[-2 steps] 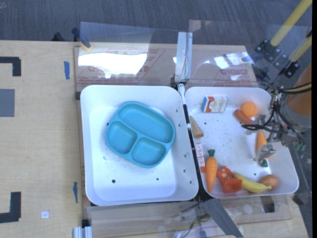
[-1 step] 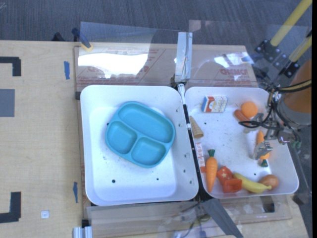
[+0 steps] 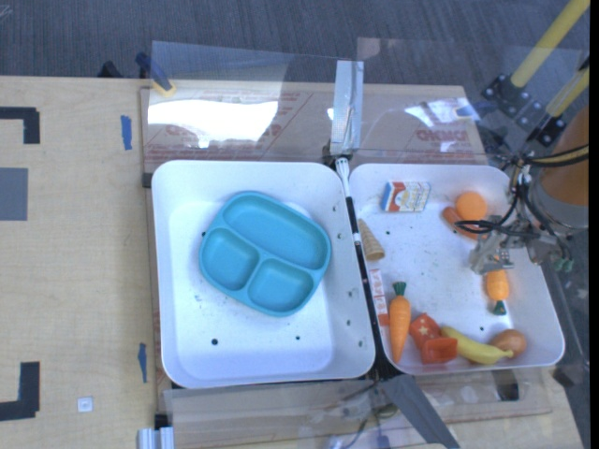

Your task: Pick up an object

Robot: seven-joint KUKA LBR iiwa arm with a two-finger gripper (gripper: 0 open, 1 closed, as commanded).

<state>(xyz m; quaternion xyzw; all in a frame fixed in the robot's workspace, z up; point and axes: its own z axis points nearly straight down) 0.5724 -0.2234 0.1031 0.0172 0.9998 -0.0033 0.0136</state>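
Observation:
The right bin (image 3: 440,358) holds several toy foods. An orange (image 3: 470,205) lies at the back right, a white and orange carton (image 3: 404,195) at the back, and a waffle cone (image 3: 371,240) by the left wall. A carrot (image 3: 400,318), a red pepper (image 3: 431,336), a banana (image 3: 474,346) and a brown egg-like piece (image 3: 510,341) lie along the front. My gripper (image 3: 490,253) hangs low at the bin's right side, just in front of the orange and right above a small orange vegetable (image 3: 497,285). I see nothing held in it.
The left bin (image 3: 178,344) holds a blue divided plate (image 3: 266,252). A red strip (image 3: 377,293) lies along the right bin's left wall. The arm and its cables (image 3: 552,190) cover the right bin's far right edge. Clear panels (image 3: 348,110) stand behind both bins.

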